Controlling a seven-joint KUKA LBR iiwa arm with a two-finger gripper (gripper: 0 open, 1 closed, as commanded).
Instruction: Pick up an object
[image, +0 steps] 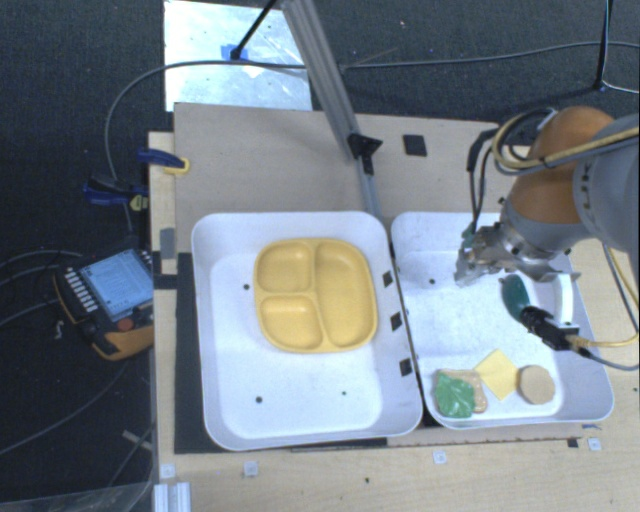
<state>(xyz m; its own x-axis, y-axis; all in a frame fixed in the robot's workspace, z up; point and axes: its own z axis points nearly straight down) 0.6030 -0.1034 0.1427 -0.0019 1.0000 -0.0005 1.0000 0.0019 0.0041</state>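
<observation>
My gripper (472, 266) hangs over the upper left part of the right bin (437, 232), below the grey arm with its orange band (560, 165). A dark teal object (516, 294) lies just to its right, partly under the wrist. Along the bin's front edge sit a green piece on a tan base (457, 393), a yellow square slice (497, 373) and a tan round piece (536, 384). These three are well apart from the gripper, toward the camera. Nothing is visibly held.
The left bin (230, 400) holds a yellow divided plate (315, 295). A grey pole (335, 95) slants in from the top toward the bins' shared wall. A black cable plug (548, 330) trails from the wrist over the right bin.
</observation>
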